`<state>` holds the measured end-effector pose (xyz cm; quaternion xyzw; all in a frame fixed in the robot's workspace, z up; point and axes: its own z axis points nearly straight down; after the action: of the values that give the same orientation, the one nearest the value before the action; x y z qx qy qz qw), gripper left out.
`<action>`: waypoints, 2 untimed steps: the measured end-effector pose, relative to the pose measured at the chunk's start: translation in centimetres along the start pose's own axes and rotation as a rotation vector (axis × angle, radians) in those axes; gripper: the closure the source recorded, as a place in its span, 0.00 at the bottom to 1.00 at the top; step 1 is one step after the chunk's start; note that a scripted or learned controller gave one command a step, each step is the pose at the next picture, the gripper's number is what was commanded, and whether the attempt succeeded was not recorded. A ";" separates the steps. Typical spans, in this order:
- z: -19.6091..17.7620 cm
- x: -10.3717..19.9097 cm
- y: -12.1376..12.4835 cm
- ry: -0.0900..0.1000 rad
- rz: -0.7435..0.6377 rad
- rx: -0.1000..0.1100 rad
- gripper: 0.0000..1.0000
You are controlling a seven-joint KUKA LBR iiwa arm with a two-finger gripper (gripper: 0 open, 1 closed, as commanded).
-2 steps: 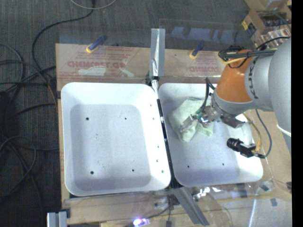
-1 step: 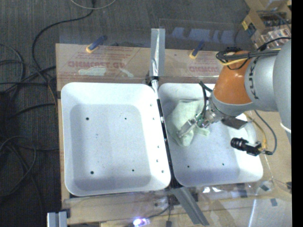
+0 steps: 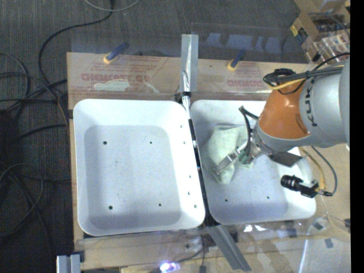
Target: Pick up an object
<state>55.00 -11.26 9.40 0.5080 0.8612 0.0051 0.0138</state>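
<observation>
Right of centre in the frame: claw point(image 3: 229, 162) sits low over a crumpled pale-green cloth point(image 3: 222, 141) in the right bin point(image 3: 256, 203). Cloth lies in that bin's left half, near the wall next to the left bin point(image 3: 131, 169). Claw tip overlaps the cloth's lower right part. Cannot tell whether claw is spread, pressed together or pinching cloth. Arm point(image 3: 290, 118) reaches in from the right edge. Blue-handled clamp point(image 3: 115, 52) on table point(image 3: 142, 75), upper left
</observation>
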 end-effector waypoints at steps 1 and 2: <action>0.0 1.0 -0.8 -0.002 -0.015 0.000 0.00; -0.1 2.9 -3.2 -0.003 -0.027 -0.002 0.00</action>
<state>50.82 -10.29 9.42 0.4963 0.8680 0.0050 0.0155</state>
